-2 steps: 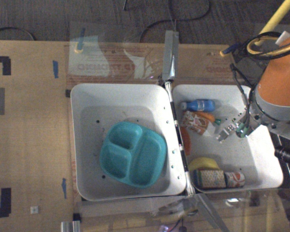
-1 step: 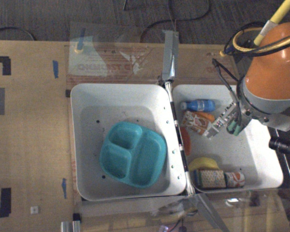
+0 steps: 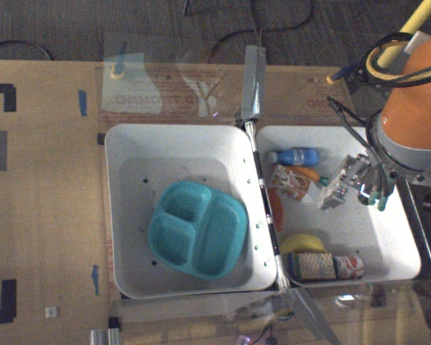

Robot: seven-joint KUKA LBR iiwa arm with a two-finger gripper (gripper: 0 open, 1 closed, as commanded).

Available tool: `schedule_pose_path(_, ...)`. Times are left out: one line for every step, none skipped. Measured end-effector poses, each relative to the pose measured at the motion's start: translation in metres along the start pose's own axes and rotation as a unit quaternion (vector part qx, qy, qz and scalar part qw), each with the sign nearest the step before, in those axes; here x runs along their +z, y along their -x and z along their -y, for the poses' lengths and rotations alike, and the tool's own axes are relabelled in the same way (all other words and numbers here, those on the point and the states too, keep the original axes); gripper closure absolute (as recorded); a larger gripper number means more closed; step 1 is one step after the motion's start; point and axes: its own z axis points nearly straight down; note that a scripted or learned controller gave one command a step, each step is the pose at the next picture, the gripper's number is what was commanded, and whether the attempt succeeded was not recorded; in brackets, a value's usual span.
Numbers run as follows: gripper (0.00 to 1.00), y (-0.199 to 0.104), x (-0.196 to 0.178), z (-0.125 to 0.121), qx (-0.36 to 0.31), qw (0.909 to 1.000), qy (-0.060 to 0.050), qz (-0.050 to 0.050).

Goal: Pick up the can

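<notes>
Overhead view: the gripper hovers in the right bin, finger state indeterminate, nothing visibly held; the can lies on its side near the bin's front wall, not yet grasped.

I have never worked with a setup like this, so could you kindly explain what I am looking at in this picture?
This is one camera fixed above a workbench, looking down at a slant. The grey and orange shape at the right is a robot arm; its gripper hangs over the right bin, holding nothing that I can see. Two shallow white bins sit side by side. The left bin holds a teal divided plate. The right bin holds a blue bottle, a small carton, something yellow, and the can lying on its side near the front wall. The can is what the arm should pick up; it lies untouched.
</notes>
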Motion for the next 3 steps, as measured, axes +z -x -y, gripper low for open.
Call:
schedule_pose_path(1.00,0.008,0.027,0.015,-0.157,0.9876,0.000,-0.002)
schedule_pose_path(1.00,0.007,0.056,-0.020,-0.245,0.9696,0.000,-0.002)
schedule_pose_path(1.00,-0.024,0.007,-0.040,-0.278,0.9607,0.001,0.000)
